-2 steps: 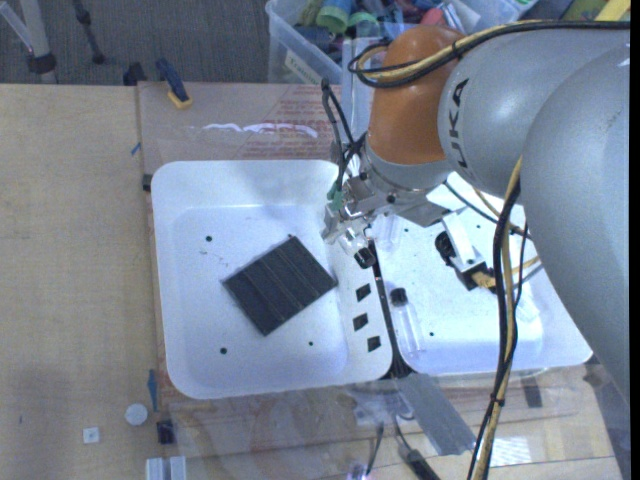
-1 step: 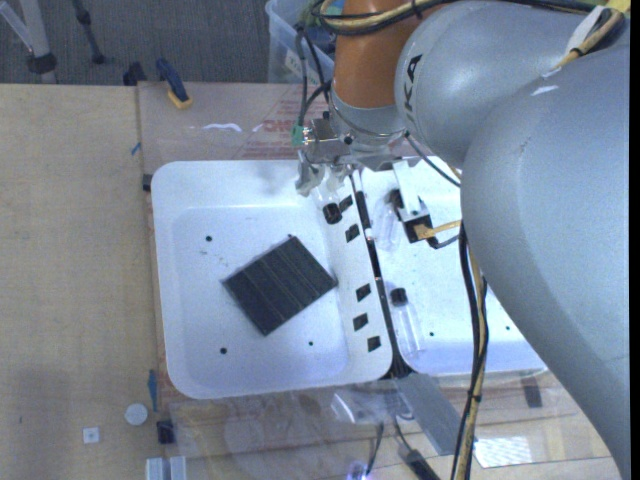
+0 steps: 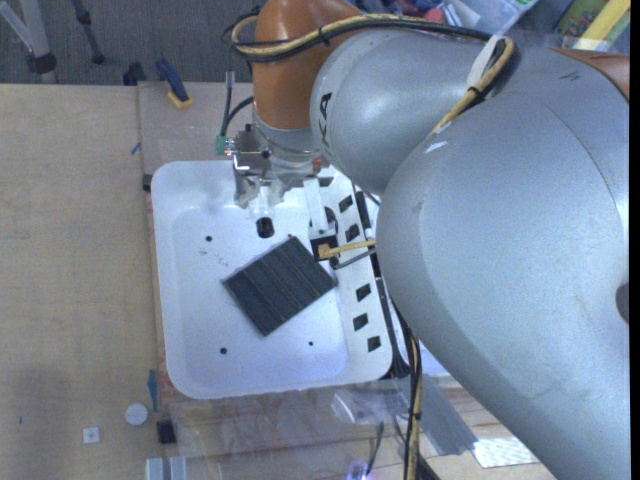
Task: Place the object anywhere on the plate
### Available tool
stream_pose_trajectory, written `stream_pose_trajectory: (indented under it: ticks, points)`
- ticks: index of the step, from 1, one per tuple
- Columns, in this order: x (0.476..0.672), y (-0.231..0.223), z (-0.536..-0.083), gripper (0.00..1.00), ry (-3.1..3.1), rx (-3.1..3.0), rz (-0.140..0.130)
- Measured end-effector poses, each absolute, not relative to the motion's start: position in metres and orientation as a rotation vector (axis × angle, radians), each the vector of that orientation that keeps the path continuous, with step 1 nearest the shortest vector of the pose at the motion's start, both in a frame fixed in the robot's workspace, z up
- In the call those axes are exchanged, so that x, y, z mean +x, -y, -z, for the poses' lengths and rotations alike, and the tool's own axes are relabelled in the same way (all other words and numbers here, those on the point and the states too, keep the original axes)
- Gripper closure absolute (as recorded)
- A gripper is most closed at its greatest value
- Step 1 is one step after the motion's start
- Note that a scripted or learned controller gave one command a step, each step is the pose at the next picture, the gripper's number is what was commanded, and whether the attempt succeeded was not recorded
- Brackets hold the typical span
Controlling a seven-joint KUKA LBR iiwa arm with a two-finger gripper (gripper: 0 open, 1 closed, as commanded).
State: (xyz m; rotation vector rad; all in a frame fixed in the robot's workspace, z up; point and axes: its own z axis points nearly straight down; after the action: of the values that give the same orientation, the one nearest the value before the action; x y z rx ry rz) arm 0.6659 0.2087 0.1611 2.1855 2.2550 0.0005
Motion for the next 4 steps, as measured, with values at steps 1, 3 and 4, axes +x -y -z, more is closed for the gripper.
stream_pose_trajectory:
  ticks: [1, 3, 4]
  points:
    - [0.666, -0.214, -0.236, 1.00, -2.697, 1.606, -0.003]
    - [0.666, -0.211, -0.218, 1.00, -2.754, 1.514, 0.004]
    - [0.667, -0.217, -0.263, 1.00, -2.813, 1.391, -0.004]
